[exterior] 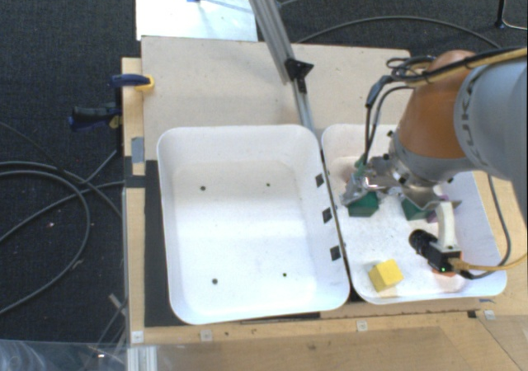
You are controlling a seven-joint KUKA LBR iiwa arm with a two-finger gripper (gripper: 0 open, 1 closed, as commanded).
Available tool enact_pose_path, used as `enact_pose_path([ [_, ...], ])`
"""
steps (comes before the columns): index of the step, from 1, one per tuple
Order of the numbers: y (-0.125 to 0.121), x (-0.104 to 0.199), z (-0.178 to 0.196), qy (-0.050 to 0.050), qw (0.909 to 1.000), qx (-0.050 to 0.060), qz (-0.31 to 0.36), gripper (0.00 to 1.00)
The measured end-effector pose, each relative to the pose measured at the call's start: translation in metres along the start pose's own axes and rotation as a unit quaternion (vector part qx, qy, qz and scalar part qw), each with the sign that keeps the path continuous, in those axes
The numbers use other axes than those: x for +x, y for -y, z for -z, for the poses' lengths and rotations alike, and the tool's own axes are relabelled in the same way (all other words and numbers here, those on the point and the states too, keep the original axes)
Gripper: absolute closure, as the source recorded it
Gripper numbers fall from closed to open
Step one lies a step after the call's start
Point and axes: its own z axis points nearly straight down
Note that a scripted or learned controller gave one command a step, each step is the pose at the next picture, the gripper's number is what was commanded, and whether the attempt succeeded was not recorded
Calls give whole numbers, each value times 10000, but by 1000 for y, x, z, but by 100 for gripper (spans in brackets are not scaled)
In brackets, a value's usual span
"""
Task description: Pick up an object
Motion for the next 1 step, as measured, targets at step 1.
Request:
enact_pose_path([
  [1,12,71,-5,-7,10000,53,1,100],
])
